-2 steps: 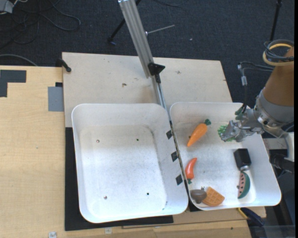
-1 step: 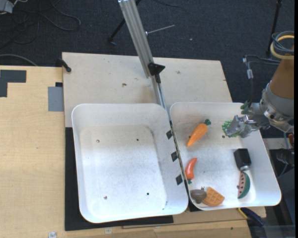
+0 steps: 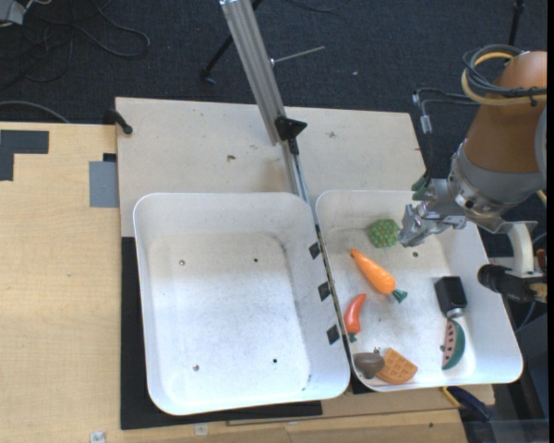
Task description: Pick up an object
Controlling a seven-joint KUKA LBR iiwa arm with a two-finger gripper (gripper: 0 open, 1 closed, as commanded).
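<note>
The gripper (image 3: 412,233) hangs just right of a small, bumpy green broccoli-like toy (image 3: 382,233) in the right bin (image 3: 499,369) — nothing sits between its fingers. Whether they're spread or closed, I cannot tell.

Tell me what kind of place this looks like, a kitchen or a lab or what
Most likely a robotics lab. A robot arm reaches over two white bins on a bench, one holding toy food such as a carrot, with cables trailing over the dark floor behind.
</note>
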